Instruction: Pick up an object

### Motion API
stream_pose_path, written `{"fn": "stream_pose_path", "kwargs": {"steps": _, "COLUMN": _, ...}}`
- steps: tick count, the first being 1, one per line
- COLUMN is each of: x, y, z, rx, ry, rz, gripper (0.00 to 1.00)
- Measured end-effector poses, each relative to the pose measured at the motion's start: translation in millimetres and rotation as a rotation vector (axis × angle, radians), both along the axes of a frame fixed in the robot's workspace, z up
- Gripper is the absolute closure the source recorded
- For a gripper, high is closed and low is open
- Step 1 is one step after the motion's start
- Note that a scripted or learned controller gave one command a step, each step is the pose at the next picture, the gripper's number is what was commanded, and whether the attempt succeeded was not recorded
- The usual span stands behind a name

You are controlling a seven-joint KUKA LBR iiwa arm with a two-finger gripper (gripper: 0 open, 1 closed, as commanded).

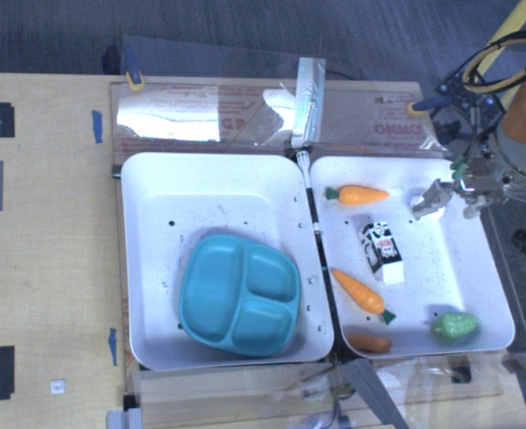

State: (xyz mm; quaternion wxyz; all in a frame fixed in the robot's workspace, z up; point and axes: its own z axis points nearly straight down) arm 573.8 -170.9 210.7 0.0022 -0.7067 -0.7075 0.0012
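Note:
My gripper [450,204] hangs over the upper right corner of the right bin [490,266], fingers [429,200] spread open with nothing between them. In that bin lie an orange carrot [361,195] at the top, left of the gripper, a black and white carton [381,250] in the middle, and a second carrot [361,293] lying diagonally below it. A green lumpy object [455,326] sits at the lower right corner. A brown sausage-like piece [368,341] rests against the front wall.
The left bin [155,195] holds a blue divided plate [240,295] toward its front. A clear plastic sheet and a metal bracket [309,96] stand behind the bins. Yellow and black cables [495,56] trail at the upper right.

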Motion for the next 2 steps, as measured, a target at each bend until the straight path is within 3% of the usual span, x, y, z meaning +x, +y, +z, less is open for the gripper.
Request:
{"fn": "stream_pose_path", "kwargs": {"steps": 1, "x": -13, "y": 36, "z": -93, "rx": -0.003, "ry": -0.033, "rz": -0.202, "gripper": 0.0}}
{"fn": "stream_pose_path", "kwargs": {"steps": 2, "x": 16, "y": 59, "z": -103, "rx": -0.016, "ry": -0.051, "rz": 0.039, "gripper": 0.0}}
